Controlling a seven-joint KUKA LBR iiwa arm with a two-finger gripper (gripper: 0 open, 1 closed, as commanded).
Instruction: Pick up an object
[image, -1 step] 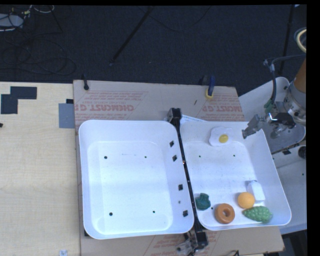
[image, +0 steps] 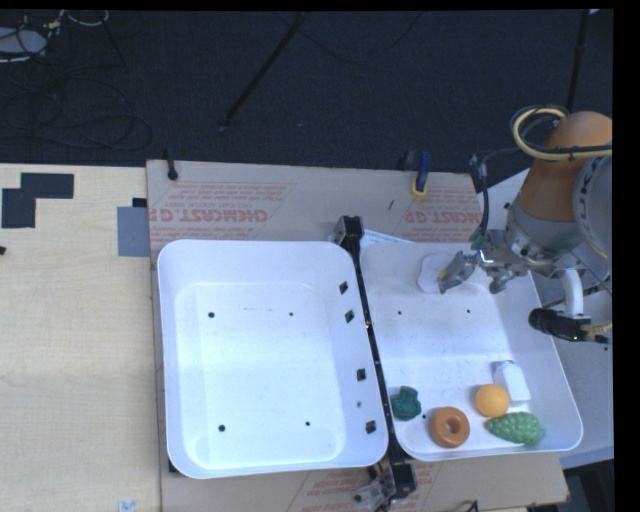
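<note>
Several small objects lie along the front of the right bin (image: 420, 330): a dark green lump (image: 405, 403), a brown ring like a doughnut (image: 450, 427), an orange ball (image: 491, 400), a small white cylinder (image: 514, 380) and a light green knobbly bunch (image: 516, 428). My gripper (image: 477, 274) hovers over the far right corner of that bin, well back from the objects. Its fingers (image: 456, 272) are spread open with nothing between them.
The left bin (image: 180, 300) sits beside the right one, joined by a black clamp strip (image: 360, 330). Both rest on a cardboard sheet (image: 250, 205). A yellow-and-blue clip (image: 420, 180) stands at the sheet's back edge. The arm's orange band (image: 560, 170) rises at the right.
</note>
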